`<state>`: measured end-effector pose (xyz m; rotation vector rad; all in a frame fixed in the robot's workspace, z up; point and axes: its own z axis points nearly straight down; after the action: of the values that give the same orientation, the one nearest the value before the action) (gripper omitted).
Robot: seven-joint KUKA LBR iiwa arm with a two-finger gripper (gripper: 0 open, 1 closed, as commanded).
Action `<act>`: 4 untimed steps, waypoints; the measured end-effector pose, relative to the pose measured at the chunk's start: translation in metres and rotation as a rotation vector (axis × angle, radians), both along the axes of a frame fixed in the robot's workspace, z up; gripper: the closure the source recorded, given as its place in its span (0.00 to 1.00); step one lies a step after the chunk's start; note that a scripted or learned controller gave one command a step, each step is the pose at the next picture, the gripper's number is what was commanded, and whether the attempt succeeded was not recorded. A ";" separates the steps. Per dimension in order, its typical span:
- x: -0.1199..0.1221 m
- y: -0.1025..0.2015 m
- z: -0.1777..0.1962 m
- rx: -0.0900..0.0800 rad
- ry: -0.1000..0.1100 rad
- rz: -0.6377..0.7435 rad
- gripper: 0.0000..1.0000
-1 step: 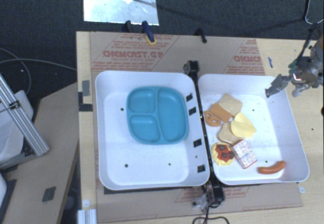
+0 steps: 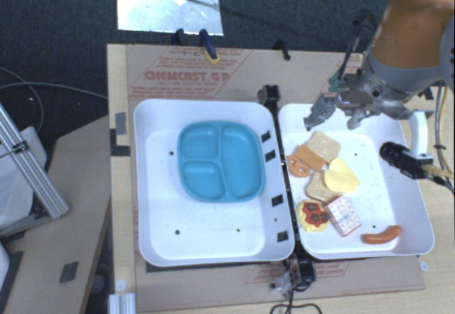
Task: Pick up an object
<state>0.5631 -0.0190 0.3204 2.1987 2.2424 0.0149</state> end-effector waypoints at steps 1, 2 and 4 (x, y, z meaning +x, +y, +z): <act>-0.037 -0.043 -0.138 -0.006 0.020 -0.023 0.00; -0.023 0.010 -0.060 -0.004 -0.001 -0.010 0.00; -0.075 0.076 -0.087 -0.005 0.004 -0.015 1.00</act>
<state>0.4877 0.0571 0.2339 2.2156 2.2254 0.0048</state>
